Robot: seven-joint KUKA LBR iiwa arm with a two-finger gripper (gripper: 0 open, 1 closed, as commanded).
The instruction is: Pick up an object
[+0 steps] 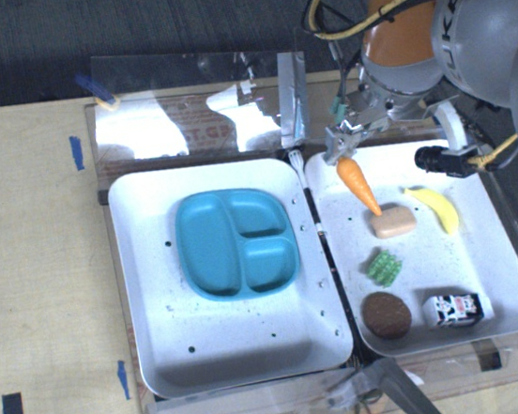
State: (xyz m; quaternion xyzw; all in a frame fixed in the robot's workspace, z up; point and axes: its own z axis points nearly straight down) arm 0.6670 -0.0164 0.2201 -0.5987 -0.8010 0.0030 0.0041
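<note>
My gripper point(340, 149) is over the back left corner of the right bin point(501, 245), close to the wall between the bins. It is shut on the thick top end of an orange carrot point(359, 186). The carrot slants down and to the right from the fingertips, and its thin tip ends just above a tan block point(394, 222). Whether the carrot's tip still touches the bin floor is unclear.
The right bin also holds a yellow banana point(437, 207), a green knobbly piece point(382, 267), a brown round disc point(386, 314) and a small black-and-white carton point(455, 308). In the left bin point(147, 292) lies a blue divided tray point(237, 242). The arm and its cables fill the upper right.
</note>
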